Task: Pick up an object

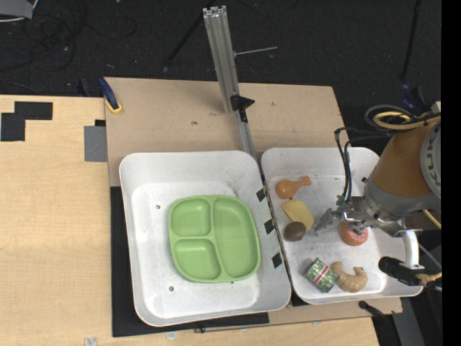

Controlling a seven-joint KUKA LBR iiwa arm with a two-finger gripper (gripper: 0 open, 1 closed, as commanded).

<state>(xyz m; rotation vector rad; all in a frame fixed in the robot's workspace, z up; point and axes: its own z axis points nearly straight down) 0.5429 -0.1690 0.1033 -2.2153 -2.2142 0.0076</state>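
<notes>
In the right bin [317, 166] my gripper [344, 220] is down low at the middle right. A red round object [354, 235] lies right under it, partly covered by it. I cannot tell whether the gripper touches it. To the gripper's left are a yellow piece [297, 211] and a small brown ball [294, 231]. An orange pear-shaped toy [292, 187] lies further back. Near the front edge sit a green can [319, 274] and a tan peanut-shaped object [351, 278].
The left bin [144, 186] holds a green divided plate [214, 237]. An upright metal post [222, 56] stands behind the bins. The arm's grey and orange body [403, 175] hangs over the right bin's right side.
</notes>
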